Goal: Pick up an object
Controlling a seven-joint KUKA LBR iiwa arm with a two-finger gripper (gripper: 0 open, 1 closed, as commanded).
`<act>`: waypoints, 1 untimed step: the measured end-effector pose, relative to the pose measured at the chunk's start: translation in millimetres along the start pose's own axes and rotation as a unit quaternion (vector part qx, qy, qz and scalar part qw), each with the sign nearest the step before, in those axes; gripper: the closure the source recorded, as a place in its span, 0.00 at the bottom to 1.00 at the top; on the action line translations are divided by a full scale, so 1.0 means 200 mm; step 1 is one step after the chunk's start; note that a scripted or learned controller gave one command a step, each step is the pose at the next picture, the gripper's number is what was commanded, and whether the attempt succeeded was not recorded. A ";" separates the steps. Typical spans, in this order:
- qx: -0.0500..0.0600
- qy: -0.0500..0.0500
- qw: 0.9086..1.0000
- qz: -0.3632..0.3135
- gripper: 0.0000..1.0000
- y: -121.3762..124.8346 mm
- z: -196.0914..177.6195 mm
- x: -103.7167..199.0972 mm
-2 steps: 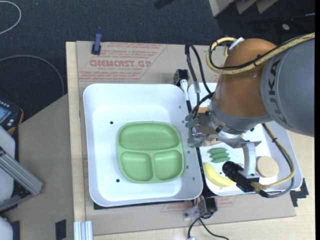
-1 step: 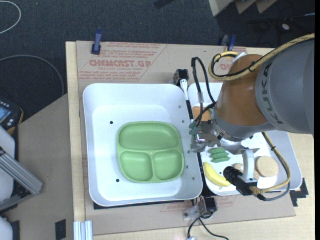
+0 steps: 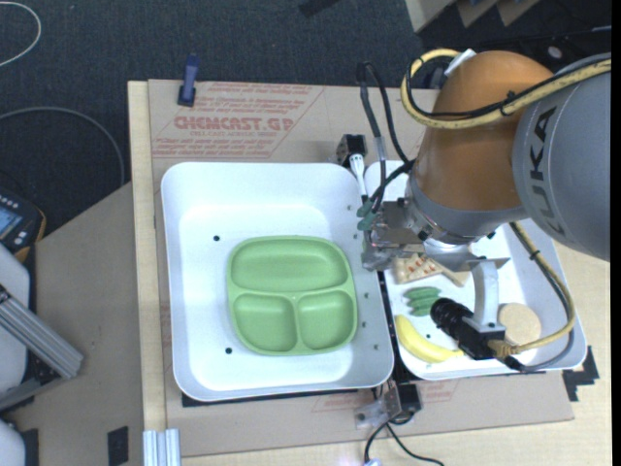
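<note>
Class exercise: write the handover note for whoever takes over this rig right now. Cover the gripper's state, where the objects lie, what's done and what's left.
Gripper: low over the left side of the right bin, largely hidden under the wrist. Open or shut cannot be told, and nothing is seen held.
Right bin: banana, green pods, tan round piece, and a pale wedge next to the gripper.
Left bin: green divided plate.
Done: no object visibly picked.
Left: grasp one and lift it.

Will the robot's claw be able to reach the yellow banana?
Probably yes. The banana lies uncovered in the right bin, and the claw hangs over that same bin, close beside it.
</note>
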State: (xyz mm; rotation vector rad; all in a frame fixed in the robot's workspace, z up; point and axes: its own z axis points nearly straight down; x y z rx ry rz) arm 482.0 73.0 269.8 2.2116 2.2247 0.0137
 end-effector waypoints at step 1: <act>-0.005 0.001 1.000 0.000 1.00 0.00 -0.88 0.13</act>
